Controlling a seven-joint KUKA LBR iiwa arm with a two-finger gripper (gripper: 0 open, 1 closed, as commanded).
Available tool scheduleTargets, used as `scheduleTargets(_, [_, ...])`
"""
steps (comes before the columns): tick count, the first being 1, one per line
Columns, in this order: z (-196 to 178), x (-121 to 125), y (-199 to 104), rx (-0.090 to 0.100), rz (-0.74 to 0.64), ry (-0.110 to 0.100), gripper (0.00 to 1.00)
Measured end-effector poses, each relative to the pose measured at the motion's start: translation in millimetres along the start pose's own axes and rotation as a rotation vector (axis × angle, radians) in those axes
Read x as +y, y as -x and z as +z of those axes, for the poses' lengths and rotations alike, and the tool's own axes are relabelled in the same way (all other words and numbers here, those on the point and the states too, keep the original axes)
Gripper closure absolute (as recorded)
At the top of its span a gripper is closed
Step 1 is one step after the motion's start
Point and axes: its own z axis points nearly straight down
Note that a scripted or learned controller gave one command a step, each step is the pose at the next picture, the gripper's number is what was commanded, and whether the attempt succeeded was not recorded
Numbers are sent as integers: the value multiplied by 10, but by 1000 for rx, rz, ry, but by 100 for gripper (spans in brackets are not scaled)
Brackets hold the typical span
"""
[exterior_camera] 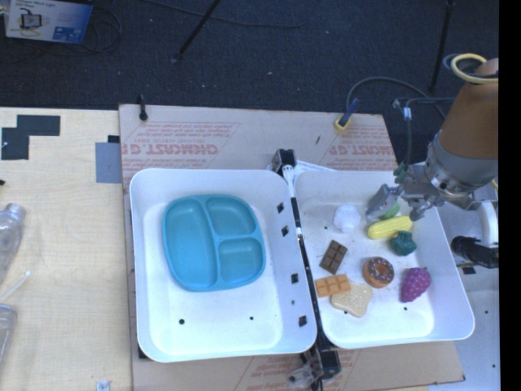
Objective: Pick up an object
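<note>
We see the pincer (396, 206) spread apart low over the toy corn cob (388, 227), right of centre; nothing lifted yet.

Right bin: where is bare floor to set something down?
In the right bin, bare floor lies along the near edge below the toast and grapes, and at the far-left corner above the white ball. The gripper crowds the corn.

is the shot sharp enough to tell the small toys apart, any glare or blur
Camera view: soft overall, yet the yellow toy corn cob, purple toy grape bunch and brown sprinkled toy doughnut stay distinguishable; the white right bin is bright, so the small white object nearly blends in; the end effector looks slightly blurred.
</note>
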Motion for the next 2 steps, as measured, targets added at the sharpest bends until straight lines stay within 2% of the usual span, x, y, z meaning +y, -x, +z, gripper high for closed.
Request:
scheduleTargets(1, [953,23,402,0,1,2,0])
scheduleTargets(2, [1339,542,8,0,0,2,0])
